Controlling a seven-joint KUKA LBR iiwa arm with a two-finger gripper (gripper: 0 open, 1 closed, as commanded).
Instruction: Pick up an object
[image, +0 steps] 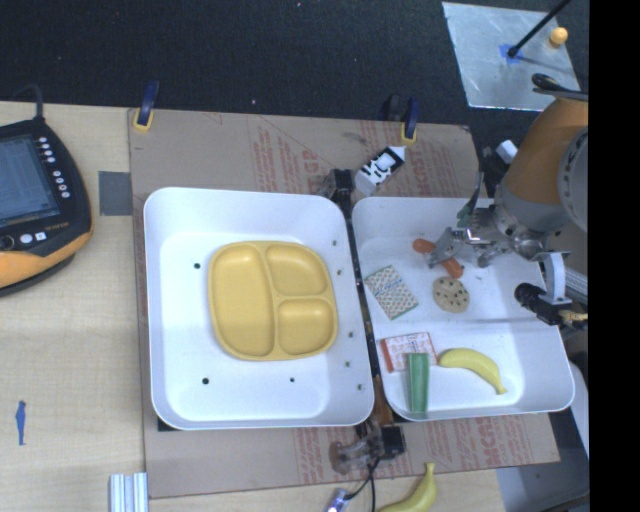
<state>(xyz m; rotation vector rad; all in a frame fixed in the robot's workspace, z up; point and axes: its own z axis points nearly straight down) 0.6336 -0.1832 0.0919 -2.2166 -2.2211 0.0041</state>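
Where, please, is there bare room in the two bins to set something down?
In the left bin, only the margin around the yellow tray. In the right bin, a patch right of the cookie, above the banana. Crowded around the gripper.

Open floor in right bin (530, 395) between cookie (451, 294) and banana (473, 368).

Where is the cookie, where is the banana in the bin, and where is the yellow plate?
cookie (451, 294): camera view, middle of the round top.
banana (474, 366): camera view, middle of its curved body, in the right bin.
yellow plate (242, 300): camera view, floor of its big left compartment, in the left bin.
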